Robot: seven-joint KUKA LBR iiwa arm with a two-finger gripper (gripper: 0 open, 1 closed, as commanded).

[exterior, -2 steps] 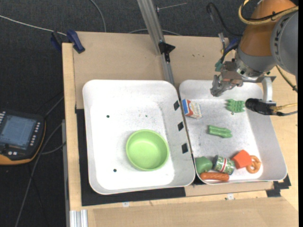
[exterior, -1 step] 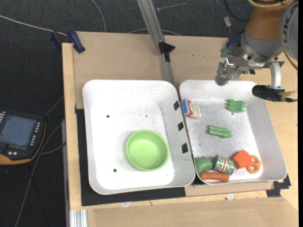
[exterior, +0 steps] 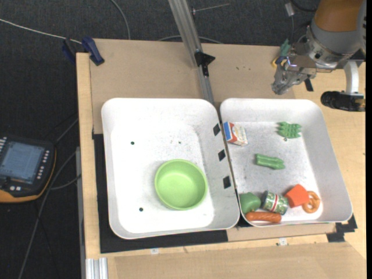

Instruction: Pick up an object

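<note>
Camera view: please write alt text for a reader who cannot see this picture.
A grey and orange robot arm holds its gripper above the bench, beyond the far edge of the right bin, which contains several small toys. The left bin holds a green bowl.

— Where's your arm?
— My grey arm with the orange band [exterior: 340, 10] reaches in at upper right; my two-finger metal gripper [exterior: 282, 86] points down, nothing between its fingers.

A bowl [exterior: 181, 183] sits in the left bin [exterior: 125, 124]; small items cluster in the right bin [exterior: 325, 138].
</note>
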